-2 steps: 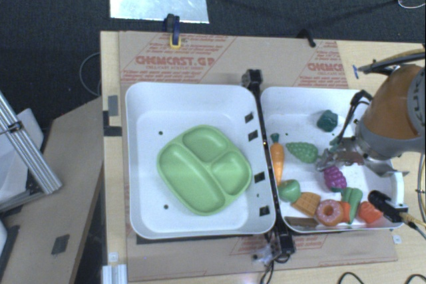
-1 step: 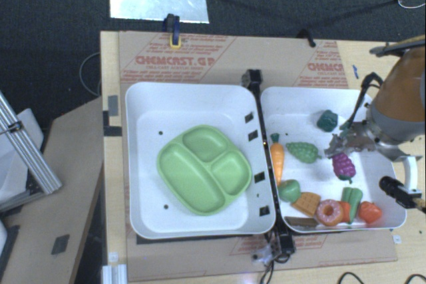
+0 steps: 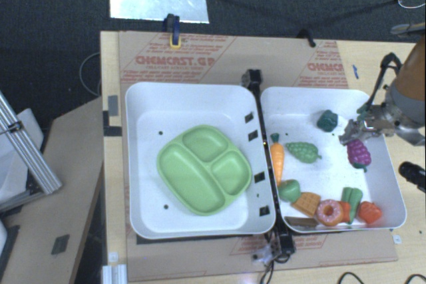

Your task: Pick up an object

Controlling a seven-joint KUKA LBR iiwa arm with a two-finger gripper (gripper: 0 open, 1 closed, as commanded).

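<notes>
Red "CHEMCAST GP" print on brown sheet (image 3: 174, 60) under bins. Left bin (image 3: 143, 143): green divided plate (image 3: 203, 169). Right bin (image 3: 393, 203): carrot (image 3: 277, 159), donut (image 3: 329, 211), purple grapes (image 3: 359, 153) by right wall, long axis running toward near edge. My claw (image 3: 357, 128) just above grapes; cannot tell grip state.

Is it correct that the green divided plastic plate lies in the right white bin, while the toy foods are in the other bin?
Not quite. The camera view shows the green divided plastic plate in the left white bin. The toy foods, such as the orange toy carrot and the purple toy grapes, lie in the right white bin.
</notes>
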